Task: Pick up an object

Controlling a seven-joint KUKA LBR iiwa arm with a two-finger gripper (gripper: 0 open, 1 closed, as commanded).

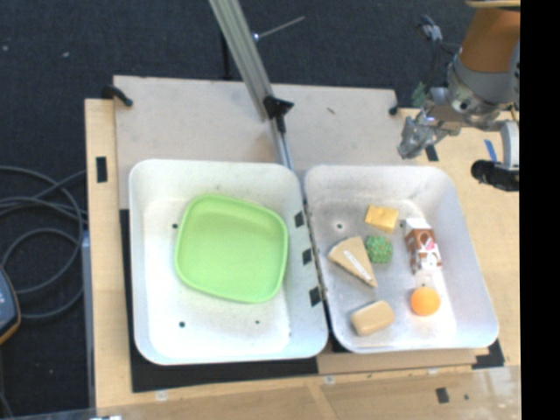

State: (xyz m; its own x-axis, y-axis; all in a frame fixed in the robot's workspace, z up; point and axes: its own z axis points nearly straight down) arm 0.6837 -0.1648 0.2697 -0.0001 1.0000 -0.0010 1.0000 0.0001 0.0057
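The right bin (455,199) holds several small items: a yellow block (381,217), a green broccoli-like piece (379,249), a tan cheese wedge (352,260), a red-and-white carton (422,245), an orange ball (424,301) and a tan bread-like piece (372,318). My gripper (413,140) hangs above the bench just beyond the right bin's far edge, below the arm's orange band. It is apart from all the items, and nothing shows between its fingers.
The left bin (149,234) holds a light green square plate (231,248). A slanted metal pole (245,51) rises from between the bins at the back. Cables lie on the dark floor at the left.
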